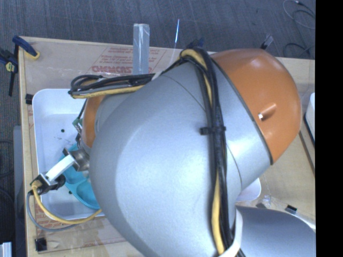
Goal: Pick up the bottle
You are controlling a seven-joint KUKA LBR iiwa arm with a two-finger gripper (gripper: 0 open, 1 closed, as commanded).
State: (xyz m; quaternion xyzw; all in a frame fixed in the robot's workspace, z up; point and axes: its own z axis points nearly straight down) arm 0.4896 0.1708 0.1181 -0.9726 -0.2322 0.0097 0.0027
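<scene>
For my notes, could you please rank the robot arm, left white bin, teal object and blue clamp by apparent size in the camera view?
1. Robot arm, largest, though nearest the camera.
2. Left white bin, partly hidden by the arm.
3. Teal object, partly hidden too.
4. Blue clamp, smallest.

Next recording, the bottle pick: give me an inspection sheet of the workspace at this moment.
Surface: wooden bench with red print; left white bin on it; the arm covers most of the rest.
Job's things: teal thing in the left white bin, partly hidden; cannot tell whether it is the bottle.
Clutter: small dark specks on the bin floor.
Grippers: gripper low in the left white bin, beside the teal thing.
Cables: black and yellow cables run along the arm.
Surroundings: dark carpet; blue clamp at the bench corner; clear upright post at the far edge; loose floor cables.
</scene>
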